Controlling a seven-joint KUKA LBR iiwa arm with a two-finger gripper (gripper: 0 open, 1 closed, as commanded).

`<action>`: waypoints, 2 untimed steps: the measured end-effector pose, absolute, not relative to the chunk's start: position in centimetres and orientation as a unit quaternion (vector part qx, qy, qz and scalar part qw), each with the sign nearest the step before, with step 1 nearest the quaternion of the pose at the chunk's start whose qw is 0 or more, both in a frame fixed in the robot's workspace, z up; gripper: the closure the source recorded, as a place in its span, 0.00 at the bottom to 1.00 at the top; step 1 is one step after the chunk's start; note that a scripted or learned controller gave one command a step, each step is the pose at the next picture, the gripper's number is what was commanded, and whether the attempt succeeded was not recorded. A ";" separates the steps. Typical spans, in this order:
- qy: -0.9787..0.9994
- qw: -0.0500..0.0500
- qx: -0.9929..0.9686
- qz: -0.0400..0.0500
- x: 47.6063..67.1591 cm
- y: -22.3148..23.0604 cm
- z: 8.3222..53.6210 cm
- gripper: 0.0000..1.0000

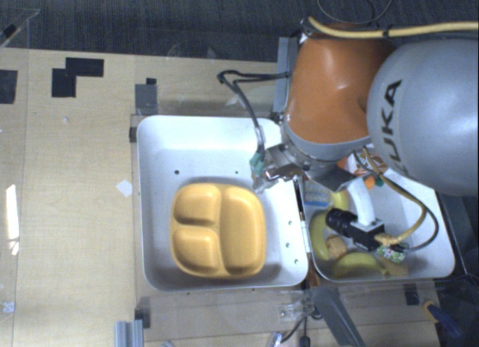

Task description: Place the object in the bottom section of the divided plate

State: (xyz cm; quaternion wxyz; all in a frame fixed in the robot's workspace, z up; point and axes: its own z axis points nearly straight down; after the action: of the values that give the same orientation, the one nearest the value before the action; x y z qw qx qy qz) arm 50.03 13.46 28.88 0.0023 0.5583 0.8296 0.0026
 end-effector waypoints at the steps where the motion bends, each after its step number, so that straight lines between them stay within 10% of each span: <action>1: 0.865 0.001 0.503 0.001 48.7 20.9 25.5 1.00; 2: 0.889 0.001 0.457 0.002 51.0 22.6 23.0 1.00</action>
State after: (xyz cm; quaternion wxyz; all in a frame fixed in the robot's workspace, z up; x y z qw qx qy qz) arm 51.00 22.61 22.96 0.0011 0.4571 0.8894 0.0015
